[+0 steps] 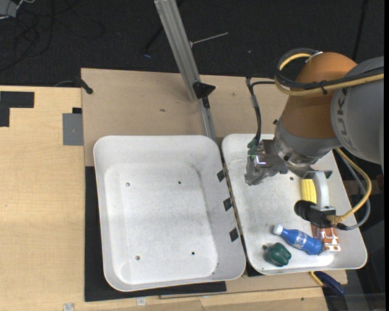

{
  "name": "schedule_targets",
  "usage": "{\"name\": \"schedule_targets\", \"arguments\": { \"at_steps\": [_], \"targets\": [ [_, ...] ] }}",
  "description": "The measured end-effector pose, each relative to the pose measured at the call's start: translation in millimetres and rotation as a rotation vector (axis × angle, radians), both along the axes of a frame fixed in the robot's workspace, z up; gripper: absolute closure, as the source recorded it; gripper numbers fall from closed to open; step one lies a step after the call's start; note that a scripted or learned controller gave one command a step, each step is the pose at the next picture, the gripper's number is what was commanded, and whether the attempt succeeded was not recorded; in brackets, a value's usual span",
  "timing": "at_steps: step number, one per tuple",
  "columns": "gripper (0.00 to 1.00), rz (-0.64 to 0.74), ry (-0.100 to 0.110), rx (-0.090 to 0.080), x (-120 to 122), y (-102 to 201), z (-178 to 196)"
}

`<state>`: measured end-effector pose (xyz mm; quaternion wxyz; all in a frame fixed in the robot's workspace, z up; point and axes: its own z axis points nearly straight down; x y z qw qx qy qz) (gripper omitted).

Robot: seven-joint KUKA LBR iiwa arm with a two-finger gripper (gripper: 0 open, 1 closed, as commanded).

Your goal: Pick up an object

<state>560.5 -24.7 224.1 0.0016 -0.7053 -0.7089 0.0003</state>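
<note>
My gripper [255, 171] hangs low over the upper left part of the right bin [241, 149], with bare white floor under it. In the same bin, toward the near right corner, lie a blue bottle with a white cap [299, 239] and a dark green rounded object [277, 255]. A yellow oblong object [307, 190] sits to the right of the gripper, partly under the arm. A small orange and white item [331, 240] lies at the bottle's right end. None of these touches the gripper.
The left bin [104, 149] sits beside the right one, with small black clips [227, 203] along the shared edge. A slanted metal rail [179, 43] rises behind the bins. The grey and orange arm [321, 102] covers the right bin's far right side.
</note>
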Motion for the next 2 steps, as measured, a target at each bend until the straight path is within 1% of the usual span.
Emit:
{"name": "schedule_targets", "arguments": {
  "at_steps": [1,2],
  "targets": [
    [1.00,-0.001,0.000,0.000,17,46,-7],
    [1.00,-0.002,-0.003,-0.001,50,85,8]
  ]
}}
